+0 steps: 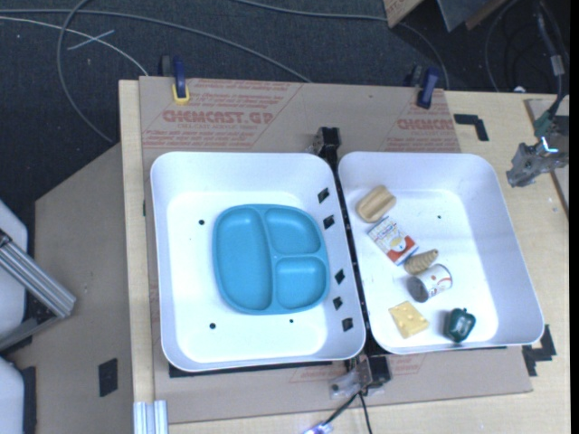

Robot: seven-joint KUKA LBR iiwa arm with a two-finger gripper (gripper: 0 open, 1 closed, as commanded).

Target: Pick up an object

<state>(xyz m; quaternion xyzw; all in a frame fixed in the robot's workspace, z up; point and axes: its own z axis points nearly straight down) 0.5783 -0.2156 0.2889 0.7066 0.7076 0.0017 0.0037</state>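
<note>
In the right bin (507, 242), nearest me, sit a green pepper (460, 325) and a cheese wedge (409, 318); farther back a can (430, 283), a cone-shaped piece (421, 261), a small carton (393, 240) and a bread roll (374, 202). The left bin (181, 242) holds one blue divided plate (270, 258).

I see two white bins side by side — the left bin (172, 242) holds a blue divided plate (271, 259), lying flat near its middle. In the right bin (488, 242) the small things sit in its left half: a bread roll (375, 203) at the top, then a red-and-white carton (392, 240), a can (430, 283) on its side, a cheese wedge (409, 318) and a dark green piece (460, 325) — all loose
</note>
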